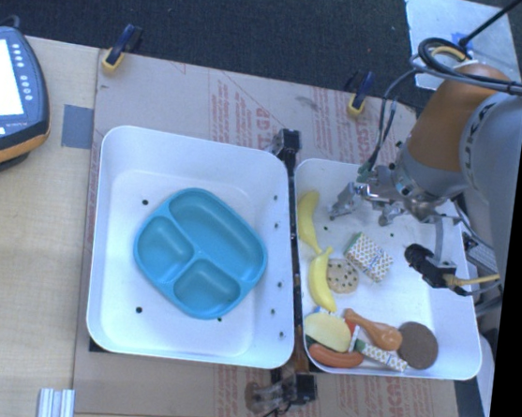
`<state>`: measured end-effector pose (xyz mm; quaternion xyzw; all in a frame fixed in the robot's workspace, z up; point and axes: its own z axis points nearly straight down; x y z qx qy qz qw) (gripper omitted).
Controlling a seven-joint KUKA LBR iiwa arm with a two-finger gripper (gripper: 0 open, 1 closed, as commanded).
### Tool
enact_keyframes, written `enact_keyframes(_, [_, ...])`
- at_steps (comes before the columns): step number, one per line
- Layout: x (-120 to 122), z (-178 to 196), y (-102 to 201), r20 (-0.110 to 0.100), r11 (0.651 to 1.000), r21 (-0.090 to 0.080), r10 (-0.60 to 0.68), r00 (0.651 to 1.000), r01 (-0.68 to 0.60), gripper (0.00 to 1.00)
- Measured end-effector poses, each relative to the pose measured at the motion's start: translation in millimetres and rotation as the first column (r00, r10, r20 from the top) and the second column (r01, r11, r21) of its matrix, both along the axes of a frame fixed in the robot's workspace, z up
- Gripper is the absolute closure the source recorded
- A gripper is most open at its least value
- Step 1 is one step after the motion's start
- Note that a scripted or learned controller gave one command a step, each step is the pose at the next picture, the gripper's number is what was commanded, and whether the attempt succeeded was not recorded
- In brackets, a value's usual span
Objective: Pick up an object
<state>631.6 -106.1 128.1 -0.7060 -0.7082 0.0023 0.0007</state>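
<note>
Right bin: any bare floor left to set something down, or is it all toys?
Right bin: bare floor along the right wall, between the checkered block and the brown disc. Crowded down the left wall with bananas and along the front. Left bin: bare margins all around the blue tray.

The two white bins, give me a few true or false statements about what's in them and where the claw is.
1. The blue divided plate lies in the left bin. True.
2. The claw hangs over the left bin. False: it is over the right bin, near its far end.
3. Two bananas lie along the right bin's left side. True.
4. The brown disc sits on the blue plate. False: it is in the right bin's near corner.
</note>
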Motion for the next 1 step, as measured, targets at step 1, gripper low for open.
enact_keyframes(1, [24.7, -33.6, 9.9, -0.001, 1.000, -0.003, 0.001, 1.000, -0.001, 0.00])
